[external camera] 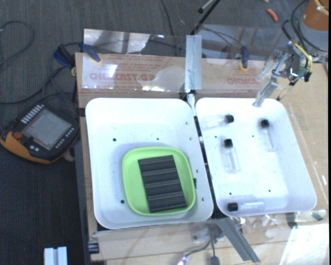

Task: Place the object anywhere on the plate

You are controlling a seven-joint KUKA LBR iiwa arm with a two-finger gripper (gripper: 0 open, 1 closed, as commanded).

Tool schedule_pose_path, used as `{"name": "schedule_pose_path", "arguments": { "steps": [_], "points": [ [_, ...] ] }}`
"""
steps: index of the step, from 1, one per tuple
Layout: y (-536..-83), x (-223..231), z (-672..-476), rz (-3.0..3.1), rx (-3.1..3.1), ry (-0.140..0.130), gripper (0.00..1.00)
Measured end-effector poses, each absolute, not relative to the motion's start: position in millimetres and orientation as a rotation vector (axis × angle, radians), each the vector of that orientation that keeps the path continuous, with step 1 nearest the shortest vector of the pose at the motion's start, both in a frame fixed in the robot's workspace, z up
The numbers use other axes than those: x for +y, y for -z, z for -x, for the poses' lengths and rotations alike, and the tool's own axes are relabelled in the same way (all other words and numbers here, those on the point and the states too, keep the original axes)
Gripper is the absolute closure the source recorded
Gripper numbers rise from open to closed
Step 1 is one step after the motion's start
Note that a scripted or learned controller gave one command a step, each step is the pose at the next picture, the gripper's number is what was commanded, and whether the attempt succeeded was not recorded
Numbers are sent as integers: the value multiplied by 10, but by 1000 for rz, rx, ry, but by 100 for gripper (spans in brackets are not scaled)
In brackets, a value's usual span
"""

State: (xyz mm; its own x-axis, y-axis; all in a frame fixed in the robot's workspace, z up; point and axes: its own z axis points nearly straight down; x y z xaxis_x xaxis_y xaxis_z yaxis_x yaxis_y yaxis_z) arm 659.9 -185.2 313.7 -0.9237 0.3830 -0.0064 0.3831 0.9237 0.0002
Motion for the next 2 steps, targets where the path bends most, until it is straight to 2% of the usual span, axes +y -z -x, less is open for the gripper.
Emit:
{"name": "schedule_pose_path", "arguments": {
  "steps": [1, 2],
  "points": [
    [-3206, -2020, -6622, -370, 3113, 3, 0],
    [-3003, -2172, -6610, -46, 3138, 2, 0]
  ]
}}
